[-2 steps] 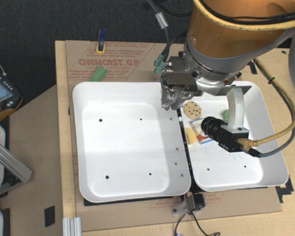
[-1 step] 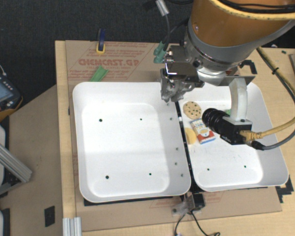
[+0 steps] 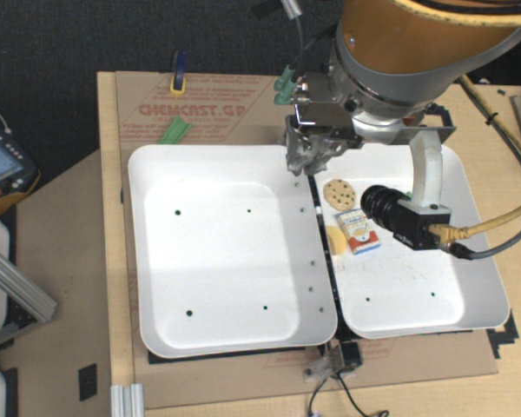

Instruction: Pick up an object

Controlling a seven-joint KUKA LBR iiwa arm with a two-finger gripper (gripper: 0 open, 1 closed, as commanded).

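Right at the near edge of the bench point(image 3: 243, 380), a small black clip point(image 3: 343, 356) with a cable sits just below the seam where the two white bins meet. The left bin point(image 3: 156, 320) spreads out wide and white, four dark dots marking its floor. The right bin point(image 3: 469, 307) is where the goods are, bunched against its left wall toward the far corner. Nearest is a small red-and-white packet point(image 3: 358, 231), lying flat and tilted. Touching its left side is a pale yellow block point(image 3: 337, 240), tight against the bin's left wall. Just beyond the packet lies a round cookie with dark chips point(image 3: 339, 194), flat on the bin floor. To the right of the packet a black cylindrical camera unit point(image 3: 399, 215) hangs off the arm on a white bracket point(image 3: 427, 174), a tan cable point(image 3: 495, 224) trailing away over the right rim. Now the gripper point(image 3: 306, 159): it hangs over the far end of the seam between the bins, just left of the cookie, metal fingers pointing down. Open or closed, I cannot tell from here, and nothing shows between them. Beyond the bins, on the brown cardboard sheet point(image 3: 200, 107), lie a green strip point(image 3: 174, 130) and a blue-and-yellow clamp point(image 3: 179, 75) at the far edge.
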